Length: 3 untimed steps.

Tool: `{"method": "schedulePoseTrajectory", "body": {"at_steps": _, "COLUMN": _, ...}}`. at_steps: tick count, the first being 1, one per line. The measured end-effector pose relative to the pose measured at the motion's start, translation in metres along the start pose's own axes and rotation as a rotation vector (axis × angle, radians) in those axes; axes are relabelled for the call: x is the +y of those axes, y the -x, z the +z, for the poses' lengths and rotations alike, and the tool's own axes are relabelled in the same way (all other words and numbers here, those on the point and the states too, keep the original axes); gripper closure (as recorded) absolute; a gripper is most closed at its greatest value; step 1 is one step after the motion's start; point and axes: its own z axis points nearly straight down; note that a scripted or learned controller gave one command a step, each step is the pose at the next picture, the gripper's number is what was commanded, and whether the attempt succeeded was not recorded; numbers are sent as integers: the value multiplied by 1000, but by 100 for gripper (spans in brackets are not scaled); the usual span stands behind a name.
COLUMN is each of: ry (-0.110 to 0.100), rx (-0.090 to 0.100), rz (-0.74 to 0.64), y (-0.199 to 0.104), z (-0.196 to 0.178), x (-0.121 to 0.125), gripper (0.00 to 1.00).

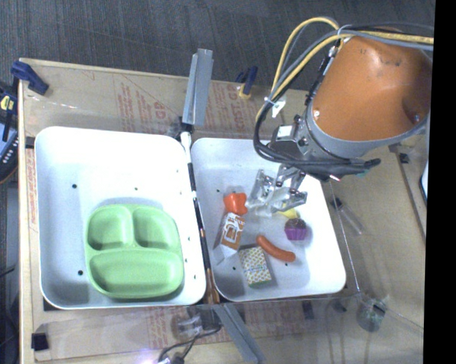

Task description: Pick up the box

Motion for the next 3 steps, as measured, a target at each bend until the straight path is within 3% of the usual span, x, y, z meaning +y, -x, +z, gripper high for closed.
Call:
{"method": "schedulePoseTrajectory", "body": {"at_steps": 1, "ry": 7, "rx": 1, "rz": -327, "y": 11, "z": 42, "x": -31, "gripper": 100}}
{"method": "schedulePoseTrajectory", "body": {"at_steps": 2, "ry": 7, "rx": 1, "rz": -326, "y": 11, "z": 42, "x": -31, "gripper": 0}}
{"method": "schedulePoseTrajectory", "body": {"at_steps": 3, "ry": 6, "rx": -3, "rz": -356, "y": -76, "z": 165, "x": -22, "gripper": 0}}
